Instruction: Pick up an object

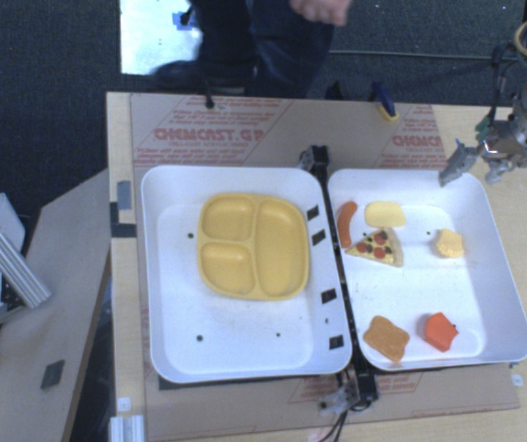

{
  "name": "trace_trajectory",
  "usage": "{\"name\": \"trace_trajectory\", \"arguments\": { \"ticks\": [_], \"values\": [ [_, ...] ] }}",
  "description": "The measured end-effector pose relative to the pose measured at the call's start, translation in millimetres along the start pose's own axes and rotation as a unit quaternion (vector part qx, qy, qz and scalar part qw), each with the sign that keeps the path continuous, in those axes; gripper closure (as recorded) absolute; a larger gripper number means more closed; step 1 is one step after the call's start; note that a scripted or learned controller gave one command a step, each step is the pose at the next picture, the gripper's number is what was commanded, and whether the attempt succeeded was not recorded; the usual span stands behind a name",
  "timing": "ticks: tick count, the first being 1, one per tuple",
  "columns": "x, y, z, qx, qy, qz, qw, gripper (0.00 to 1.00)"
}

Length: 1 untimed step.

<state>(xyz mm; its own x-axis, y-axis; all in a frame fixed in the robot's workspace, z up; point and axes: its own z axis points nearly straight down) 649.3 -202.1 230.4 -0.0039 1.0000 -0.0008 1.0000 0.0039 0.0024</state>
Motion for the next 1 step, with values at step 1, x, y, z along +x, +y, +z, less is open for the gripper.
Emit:
{"name": "trace_trajectory", "arguments": {
  "ticks": [1],
  "values": [
    [3.1,3.1,41.5,0.001,0.0,-0.002,1.0,0.0]
  ]
}}
